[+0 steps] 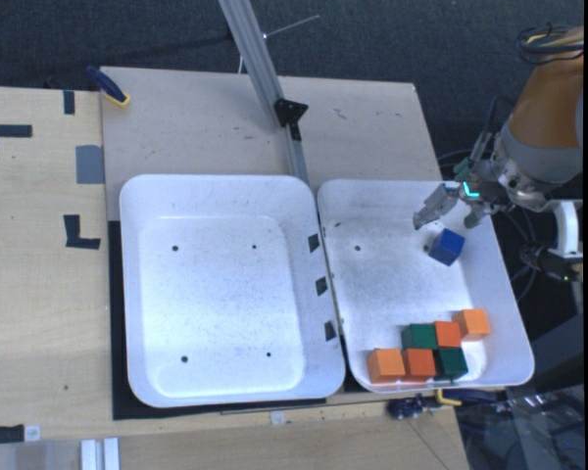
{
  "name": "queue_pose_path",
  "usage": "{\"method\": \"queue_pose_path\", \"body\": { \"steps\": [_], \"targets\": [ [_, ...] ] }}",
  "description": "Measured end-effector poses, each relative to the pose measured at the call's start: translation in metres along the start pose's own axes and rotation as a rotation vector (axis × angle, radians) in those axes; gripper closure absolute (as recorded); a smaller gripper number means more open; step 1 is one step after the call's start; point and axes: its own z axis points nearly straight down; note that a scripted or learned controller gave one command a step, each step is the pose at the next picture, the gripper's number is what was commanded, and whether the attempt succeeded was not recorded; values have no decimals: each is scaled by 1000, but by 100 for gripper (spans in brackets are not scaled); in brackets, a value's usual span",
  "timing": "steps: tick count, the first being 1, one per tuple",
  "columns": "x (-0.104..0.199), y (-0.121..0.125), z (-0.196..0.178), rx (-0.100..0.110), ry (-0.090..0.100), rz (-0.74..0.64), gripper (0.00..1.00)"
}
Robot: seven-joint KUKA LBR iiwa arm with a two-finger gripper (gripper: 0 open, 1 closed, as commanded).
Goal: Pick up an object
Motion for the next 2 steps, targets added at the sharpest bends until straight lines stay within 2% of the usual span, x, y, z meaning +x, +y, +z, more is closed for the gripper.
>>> {"method": "queue_pose_path", "body": {
  "steps": [1, 2],
  "targets": [
    [0, 1, -2, -4, -1, -2, 0],
    [8, -2, 60, 2, -1, -1, 0]
  ]
}}
